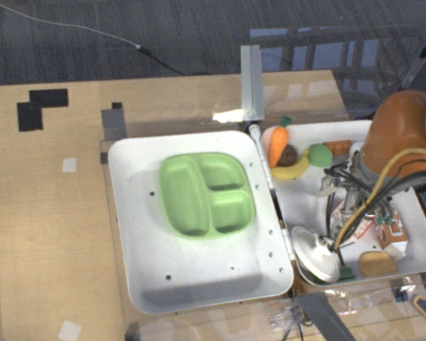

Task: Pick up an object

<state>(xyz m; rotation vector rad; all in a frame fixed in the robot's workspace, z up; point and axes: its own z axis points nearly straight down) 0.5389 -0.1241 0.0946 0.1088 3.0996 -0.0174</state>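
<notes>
Two shallow white bins side by side on a wooden bench. Left white bin (140, 234) holds a light-green three-compartment plastic tray (204, 194), roughly centred. Right white bin (425, 246) holds the clutter: orange plastic carrot (278, 145) at far left corner, yellow plastic banana (292, 169) just near it, small green round object (319, 155) beside the banana, silver metal bowl (315, 253) tilted at near left, tan rounded bread-like piece (377, 263) at near edge. Grey arm with orange band comes in from right, wrist over bin centre; gripper (337, 213) down among cables, grip state cannot be told.
</notes>
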